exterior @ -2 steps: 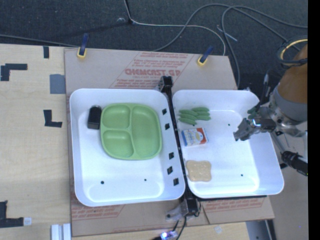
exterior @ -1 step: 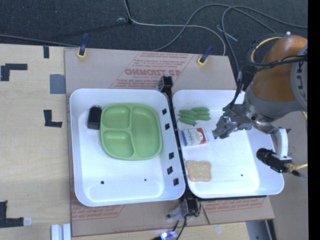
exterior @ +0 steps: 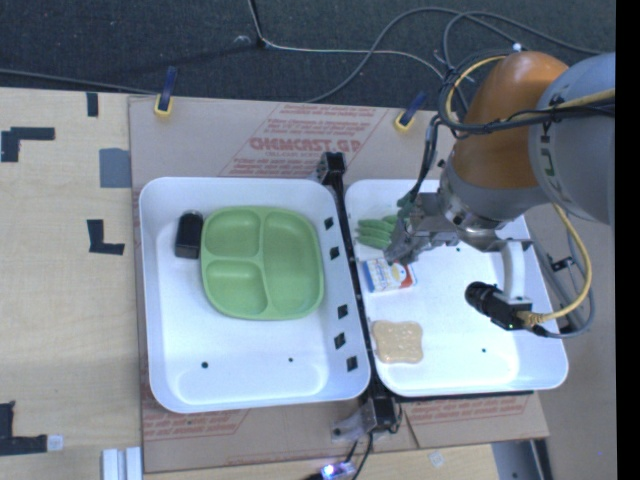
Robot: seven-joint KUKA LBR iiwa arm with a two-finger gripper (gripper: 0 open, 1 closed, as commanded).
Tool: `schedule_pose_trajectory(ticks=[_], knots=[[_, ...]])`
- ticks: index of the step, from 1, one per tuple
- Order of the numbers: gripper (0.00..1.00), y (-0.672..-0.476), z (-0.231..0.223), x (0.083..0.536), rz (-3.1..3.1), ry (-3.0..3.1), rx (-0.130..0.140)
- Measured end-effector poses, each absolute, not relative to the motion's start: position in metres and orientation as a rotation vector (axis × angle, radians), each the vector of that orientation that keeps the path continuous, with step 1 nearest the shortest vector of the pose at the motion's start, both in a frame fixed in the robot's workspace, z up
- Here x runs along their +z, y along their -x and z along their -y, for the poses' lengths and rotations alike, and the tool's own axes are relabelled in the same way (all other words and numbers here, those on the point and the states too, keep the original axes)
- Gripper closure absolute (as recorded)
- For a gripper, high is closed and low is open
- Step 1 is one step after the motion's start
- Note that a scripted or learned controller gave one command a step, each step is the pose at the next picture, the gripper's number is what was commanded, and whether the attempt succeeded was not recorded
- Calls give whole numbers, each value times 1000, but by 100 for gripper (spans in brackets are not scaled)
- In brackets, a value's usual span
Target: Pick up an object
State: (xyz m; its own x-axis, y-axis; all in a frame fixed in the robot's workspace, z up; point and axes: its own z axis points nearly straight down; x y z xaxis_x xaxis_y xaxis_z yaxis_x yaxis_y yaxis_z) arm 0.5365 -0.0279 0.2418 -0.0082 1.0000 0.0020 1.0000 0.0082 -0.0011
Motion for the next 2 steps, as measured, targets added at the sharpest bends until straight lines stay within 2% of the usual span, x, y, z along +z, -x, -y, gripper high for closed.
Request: schedule_pose_trajectory(ticks=[1,2], knots=[[100,-556,-17,246,2227,2213,-1],[100,-566,-62,233,2226,2214,3]])
